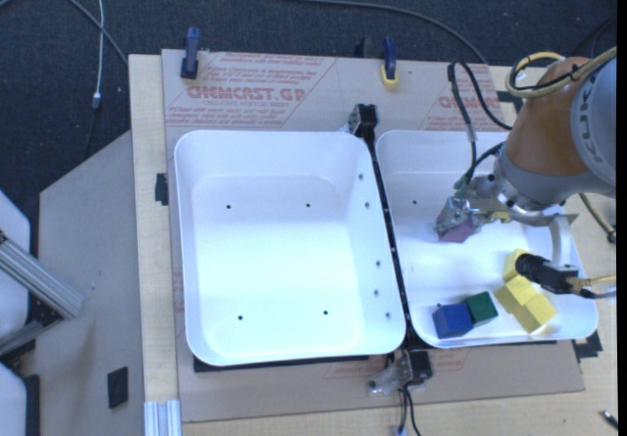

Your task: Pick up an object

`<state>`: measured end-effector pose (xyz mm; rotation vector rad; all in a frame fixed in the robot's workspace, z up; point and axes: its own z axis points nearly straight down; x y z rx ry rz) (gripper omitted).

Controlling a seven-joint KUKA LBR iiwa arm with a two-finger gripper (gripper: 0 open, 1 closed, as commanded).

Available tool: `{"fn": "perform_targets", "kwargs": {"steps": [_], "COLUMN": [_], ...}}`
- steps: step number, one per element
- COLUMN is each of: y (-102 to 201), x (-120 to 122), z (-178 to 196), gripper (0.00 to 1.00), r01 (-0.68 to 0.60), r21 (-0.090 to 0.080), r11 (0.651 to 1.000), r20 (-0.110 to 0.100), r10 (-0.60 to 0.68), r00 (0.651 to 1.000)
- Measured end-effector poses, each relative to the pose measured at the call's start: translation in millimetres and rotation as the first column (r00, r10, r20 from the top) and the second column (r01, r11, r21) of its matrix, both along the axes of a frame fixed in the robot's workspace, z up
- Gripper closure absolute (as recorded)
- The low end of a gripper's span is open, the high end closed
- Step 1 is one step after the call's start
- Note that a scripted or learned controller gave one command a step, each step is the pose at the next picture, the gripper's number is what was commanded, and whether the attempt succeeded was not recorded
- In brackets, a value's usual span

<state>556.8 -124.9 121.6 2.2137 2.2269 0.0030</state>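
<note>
You have nothing lifted yet, as far as this view shows. The gripper (457,220) sits low in the right bin (431,155), about midway along its length and nearer the divider side than the outer rim. Something pinkish-grey shows at its tip, but you cannot tell whether that is an object or part of the claw. Whether the claw is spread or closed cannot be judged from here either, so treat the grasp as unproven.

The likely targets lie at the near edge of the right bin: a blue block (452,319) touching a green block (481,307), toward the near-left corner, and a yellow block (526,303) just beside them toward the near-right corner. All three rest on the bin floor, apart from the gripper.

What is left, by my reading, is the whole pick: close on something and raise it.

For room, the far half of the right bin is bare, so you can travel freely there. The blocks crowd the near rim, and blue and green touch, so a descent there risks a nudge or a wall strike. The left bin (196,228) lies across the shared edge.
</note>
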Motion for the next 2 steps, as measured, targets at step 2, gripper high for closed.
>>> {"fn": "perform_targets", "kwargs": {"steps": [2], "y": [144], "x": [-15], "z": [66], "gripper": [1.0], "r01": [0.0], "r21": [0.0], "r11": [1.0], "r20": [-0.002], "r10": [0.0], "r00": [1.0]}}
